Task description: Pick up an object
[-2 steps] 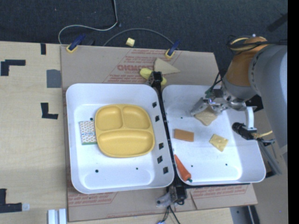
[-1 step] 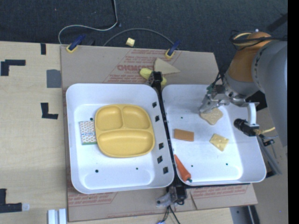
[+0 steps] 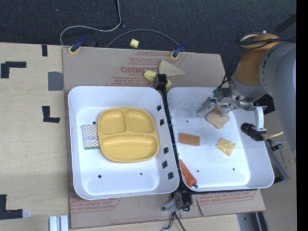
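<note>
My gripper (image 3: 214, 110) hangs over the far part of the right bin (image 3: 250, 177), open, its fingers spread just above a tan chunk of bread (image 3: 218, 121). The chunk rests on the bin floor and is not held. Nearer the front lie an orange-brown block (image 3: 189, 139) and a yellow cheese-like wedge (image 3: 225, 146). An orange carrot (image 3: 188, 174) lies against the bin's front left corner.
The left bin (image 3: 79, 177) holds a yellow divided plate (image 3: 128, 134) with a small patterned card (image 3: 89, 136) at its left side. A black divider (image 3: 167, 129) runs between the bins. Yellow and tan scraps (image 3: 166, 71) lie on the cardboard behind them.
</note>
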{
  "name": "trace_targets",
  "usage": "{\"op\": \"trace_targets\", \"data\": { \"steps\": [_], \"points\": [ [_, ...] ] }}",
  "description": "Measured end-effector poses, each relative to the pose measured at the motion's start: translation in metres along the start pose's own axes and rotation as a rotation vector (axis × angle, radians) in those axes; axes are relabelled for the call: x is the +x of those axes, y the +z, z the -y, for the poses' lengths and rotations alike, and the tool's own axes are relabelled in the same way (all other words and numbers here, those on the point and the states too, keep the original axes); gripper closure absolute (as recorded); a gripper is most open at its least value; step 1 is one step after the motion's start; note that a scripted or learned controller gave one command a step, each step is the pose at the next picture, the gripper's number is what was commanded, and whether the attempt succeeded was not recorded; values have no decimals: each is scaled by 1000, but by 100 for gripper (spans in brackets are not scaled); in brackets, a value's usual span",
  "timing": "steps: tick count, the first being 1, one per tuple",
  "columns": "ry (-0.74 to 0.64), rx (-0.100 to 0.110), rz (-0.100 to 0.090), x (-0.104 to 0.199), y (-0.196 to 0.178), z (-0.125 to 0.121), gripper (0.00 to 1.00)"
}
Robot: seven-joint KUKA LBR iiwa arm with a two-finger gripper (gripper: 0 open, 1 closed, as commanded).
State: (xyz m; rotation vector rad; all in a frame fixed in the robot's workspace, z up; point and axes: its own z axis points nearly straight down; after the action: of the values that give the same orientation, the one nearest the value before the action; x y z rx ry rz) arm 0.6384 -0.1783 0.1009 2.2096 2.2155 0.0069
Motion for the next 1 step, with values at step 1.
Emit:
{"op": "trace_targets", "data": {
  "steps": [1],
  "points": [
    [0, 0, -4, -37, 11, -35, 0]
  ]
}}
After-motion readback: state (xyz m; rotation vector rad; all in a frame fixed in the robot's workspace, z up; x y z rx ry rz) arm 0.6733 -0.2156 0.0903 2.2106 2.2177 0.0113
